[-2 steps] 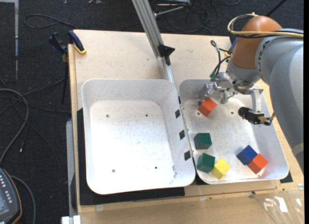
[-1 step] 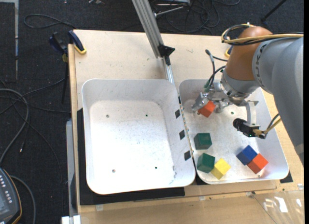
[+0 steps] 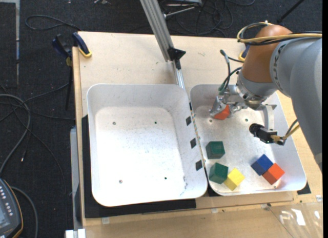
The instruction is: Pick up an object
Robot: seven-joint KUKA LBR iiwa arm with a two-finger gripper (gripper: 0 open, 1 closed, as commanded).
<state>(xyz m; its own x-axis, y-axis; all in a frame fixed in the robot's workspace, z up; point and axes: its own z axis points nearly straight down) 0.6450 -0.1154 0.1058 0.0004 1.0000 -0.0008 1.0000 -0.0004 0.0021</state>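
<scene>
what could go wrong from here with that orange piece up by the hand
The orange block sits right at the tips of the hand, near the back wall of the right bin. It looks caught at an edge rather than squarely, so it may slip out on lifting. A drop could send it toward the green cube below.

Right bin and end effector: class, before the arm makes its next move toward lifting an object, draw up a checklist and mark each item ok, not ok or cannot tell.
1. End effector is over the right bin: ok.
2. Orange object sits at the fingertips: ok.
3. Orange object is clamped between the fingers: cannot tell.
4. Two green blocks, yellow block, blue block and orange block lie apart from the end effector: ok.
5. Cables hang away from the blocks: ok.
</scene>
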